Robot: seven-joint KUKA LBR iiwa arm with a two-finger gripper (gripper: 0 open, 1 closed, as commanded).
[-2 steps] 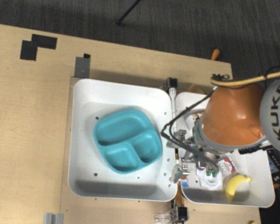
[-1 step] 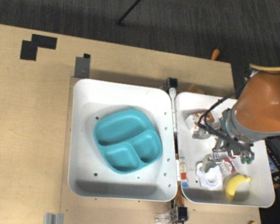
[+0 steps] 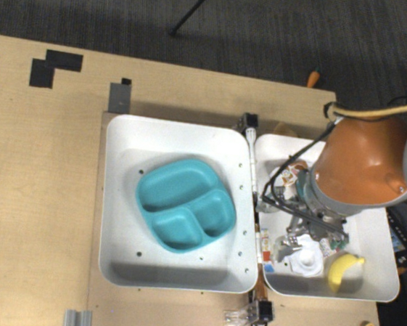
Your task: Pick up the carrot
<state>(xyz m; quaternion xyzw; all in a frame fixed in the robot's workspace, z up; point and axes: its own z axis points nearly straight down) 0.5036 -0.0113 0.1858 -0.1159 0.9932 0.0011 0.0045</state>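
Carrot hidden from sight, tool (image 3: 303,252) low in right bin (image 3: 386,289), banana (image 3: 342,270) beside it.

Illumination is even and moderately bright, apparently from overhead. The two shallow white plastic bins (image 3: 113,185) appear near overexposed, with soft grey shading along their inner walls. The teal three-compartment plastic tray (image 3: 184,202) casts a faint shadow. The dark carpeted floor (image 3: 205,20) beyond the pale wooden bench (image 3: 31,197) is dim. Overall sharpness is modest; small items beneath the orange-banded grey arm (image 3: 364,162) are blurred.
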